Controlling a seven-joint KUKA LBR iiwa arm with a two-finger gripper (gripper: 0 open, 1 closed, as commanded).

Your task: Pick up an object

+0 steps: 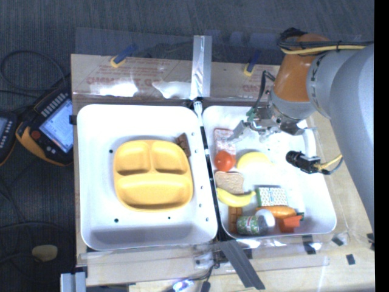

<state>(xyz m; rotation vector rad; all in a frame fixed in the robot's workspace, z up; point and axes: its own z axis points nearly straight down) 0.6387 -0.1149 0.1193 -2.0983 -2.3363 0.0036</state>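
Observation:
My gripper point(254, 126) hangs over the back of the right bin point(322, 212), fingers spread open with nothing between them. Just below it lie a yellow lemon point(253, 160) and a red tomato point(224, 160), with a clear packet point(222, 138) to their left. Further forward are a bread slice point(229, 180), a banana point(234, 198), a green-and-white box point(271, 195), an orange carrot point(278, 212), a green can point(250, 224) and a red block point(289, 222).
The left bin point(91, 181) holds a yellow compartment tray point(152, 172) with a small brown piece point(182, 142) at its back right corner. A metal divider point(200, 72) stands behind the bins. The grey arm point(346, 84) covers the right bin's back right.

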